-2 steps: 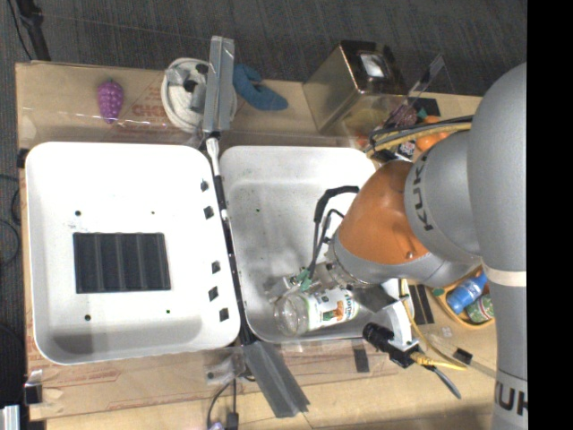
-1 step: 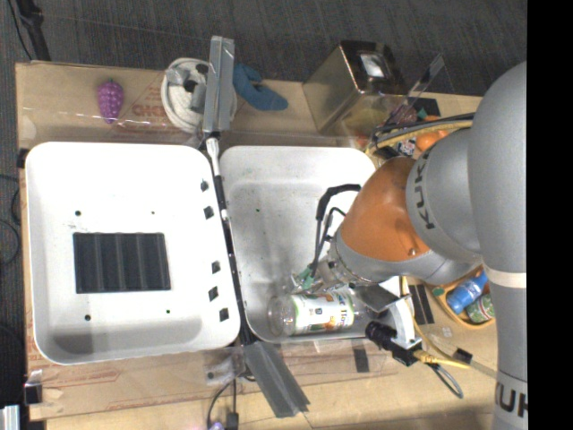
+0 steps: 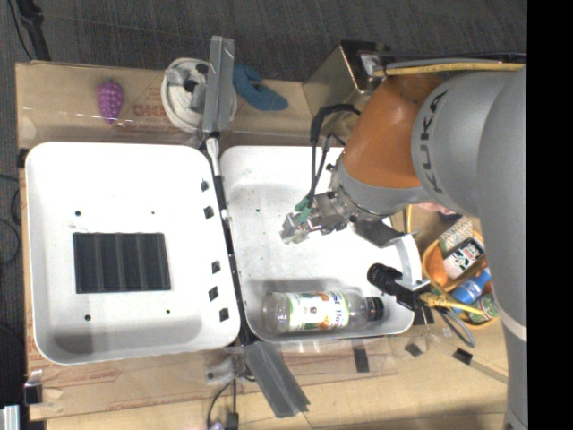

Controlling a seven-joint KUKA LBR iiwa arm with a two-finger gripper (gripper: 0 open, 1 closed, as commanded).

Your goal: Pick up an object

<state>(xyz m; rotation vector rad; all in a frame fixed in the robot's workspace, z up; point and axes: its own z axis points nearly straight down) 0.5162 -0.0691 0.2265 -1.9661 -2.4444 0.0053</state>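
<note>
A brown table is carrying smooth white bins; a clear bottle is lying near; tool state unclear.

Two white bins sit side by side. One clear plastic bottle lies along the right bin's near wall. Beyond the far rims are one purple fruit-like toy and one blue object, possibly a toy.
</note>
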